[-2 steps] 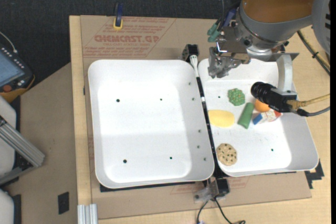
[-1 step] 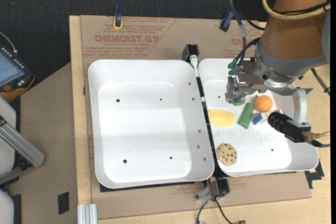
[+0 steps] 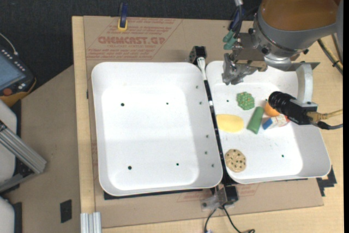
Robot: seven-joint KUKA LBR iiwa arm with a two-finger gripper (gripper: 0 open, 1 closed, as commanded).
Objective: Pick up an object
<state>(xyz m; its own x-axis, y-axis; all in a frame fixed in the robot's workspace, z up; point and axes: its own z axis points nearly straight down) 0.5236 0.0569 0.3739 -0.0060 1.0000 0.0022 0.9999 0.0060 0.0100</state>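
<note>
Currently, your gripper (image 3: 232, 78) hangs over the far-left corner of the right bin (image 3: 311, 163). The green knobbly object (image 3: 245, 100) lies just near and right of the fingers, apart from them. Whether the fingers are released or clenched cannot be told; nothing shows between them.
</note>
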